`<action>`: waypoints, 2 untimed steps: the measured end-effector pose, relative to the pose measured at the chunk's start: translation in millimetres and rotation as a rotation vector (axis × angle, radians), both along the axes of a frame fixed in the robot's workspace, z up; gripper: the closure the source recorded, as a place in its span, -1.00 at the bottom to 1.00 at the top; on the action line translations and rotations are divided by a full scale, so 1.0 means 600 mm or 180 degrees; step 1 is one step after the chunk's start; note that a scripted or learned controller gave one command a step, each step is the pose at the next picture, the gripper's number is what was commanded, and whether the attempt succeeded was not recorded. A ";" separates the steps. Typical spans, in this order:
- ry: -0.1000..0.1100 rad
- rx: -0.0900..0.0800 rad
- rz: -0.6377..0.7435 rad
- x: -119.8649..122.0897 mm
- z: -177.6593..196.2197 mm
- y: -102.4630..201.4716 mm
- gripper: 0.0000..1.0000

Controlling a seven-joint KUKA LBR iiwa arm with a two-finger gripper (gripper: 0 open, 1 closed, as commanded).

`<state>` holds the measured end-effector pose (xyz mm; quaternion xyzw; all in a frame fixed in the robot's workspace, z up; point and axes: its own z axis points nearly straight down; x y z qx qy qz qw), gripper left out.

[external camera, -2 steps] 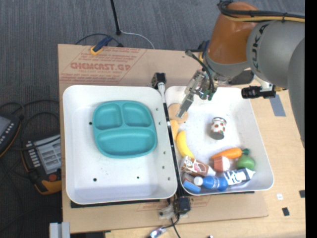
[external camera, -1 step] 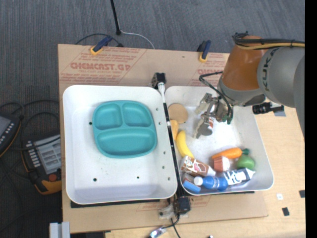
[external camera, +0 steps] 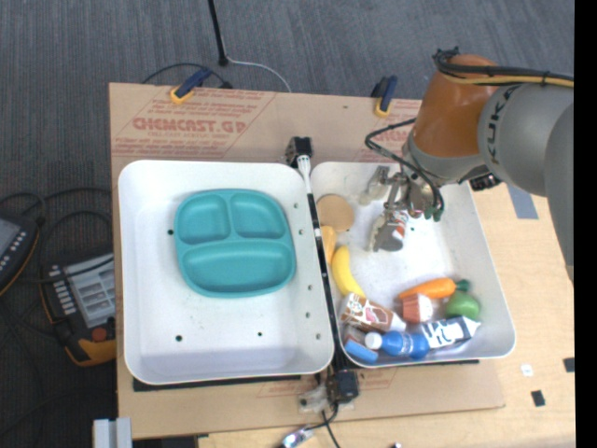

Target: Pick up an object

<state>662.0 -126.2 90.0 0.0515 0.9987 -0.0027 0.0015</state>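
Observation:
My gripper [external camera: 395, 211] hangs over the back middle of the right bin [external camera: 485, 250], below the orange band of the arm. A small red-and-white thing [external camera: 393, 233] sits right at its tip; whether it is gripped is unclear. A yellow banana [external camera: 343, 269] lies along the bin's left wall, with a tan round piece [external camera: 336, 213] behind it. At the front of the bin are an orange carrot [external camera: 427, 289], a green item [external camera: 464, 304], a blue bottle [external camera: 403, 343], a brown-and-white packet [external camera: 368, 315] and a white-and-blue carton [external camera: 453, 330].
The left bin [external camera: 149, 325] holds a teal divided plate [external camera: 235, 243]. A black clip [external camera: 299, 149] sits at the back where the two bins meet. Cables and devices [external camera: 79, 292] lie on the floor to the left of the bench.

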 end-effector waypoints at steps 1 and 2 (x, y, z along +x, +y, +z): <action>-0.0046 0.0000 0.0961 -0.093 0.001 0.012 -1.00; -0.0059 0.0003 0.0954 -0.091 0.020 0.013 1.00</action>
